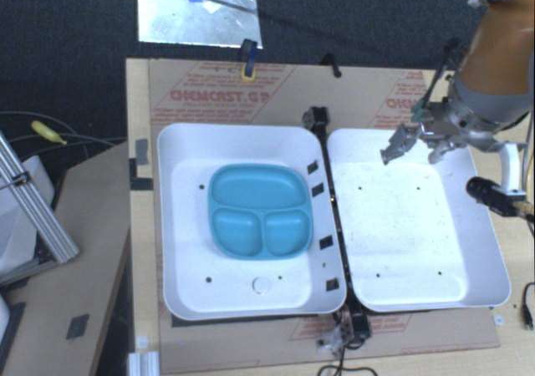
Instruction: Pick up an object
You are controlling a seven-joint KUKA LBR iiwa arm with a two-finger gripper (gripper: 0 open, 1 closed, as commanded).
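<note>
Dark floor surrounds the counter (276, 86), which is topped with printed brown cardboard and carries two shallow white bins side by side.

Left bin (180, 199): holds one blue plate (259, 209), a rounded rectangle moulded in light blue plastic. Three compartments: one long one across the far side, two smaller ones side by side on the near side. It lies flat and right side up, roughly at the middle of the bin floor, clear of all four walls. A faint round mark sits on the bin floor just in front of it.

Right bin (418, 232): white floor with scattered dark specks.

My arm (501, 48) comes in from the right, orange band above the grey wrist. My end effector (399, 147) hangs over the far left part of the right bin, pointing toward the divider. Whether it is spread or pressed together, I cannot tell. Nothing is visibly held.

Plate versus end effector: well apart, the plate lying to the left and nearer the front edge, across the divider between the bins.
</note>
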